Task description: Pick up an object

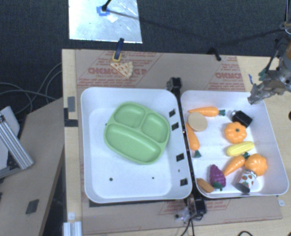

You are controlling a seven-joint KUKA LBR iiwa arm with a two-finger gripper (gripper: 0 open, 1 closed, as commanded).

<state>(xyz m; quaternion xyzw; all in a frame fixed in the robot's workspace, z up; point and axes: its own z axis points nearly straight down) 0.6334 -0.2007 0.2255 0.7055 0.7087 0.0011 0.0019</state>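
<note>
Nothing lifted yet; whole pick remains. Right bin (275, 146), near to far: purple grapes (216, 175), small pumpkin (256, 163), carrot (234, 164) with long axis slanting near-left to far-right, corn (240, 148) lying roughly crosswise, far carrot (206, 111) lying left-right, green end right. Gripper (257, 95) hangs over bin's far right corner, apart from all; finger state blurred, cannot tell

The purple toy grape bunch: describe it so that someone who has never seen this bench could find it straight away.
Start at the right-hand shallow white bin, the one full of toy food, and go to its near edge. There the purple toy grape bunch lies between a long orange toy carrot and a flat tan toy slice. It is the only purple, knobbly piece among orange and yellow ones.
</note>
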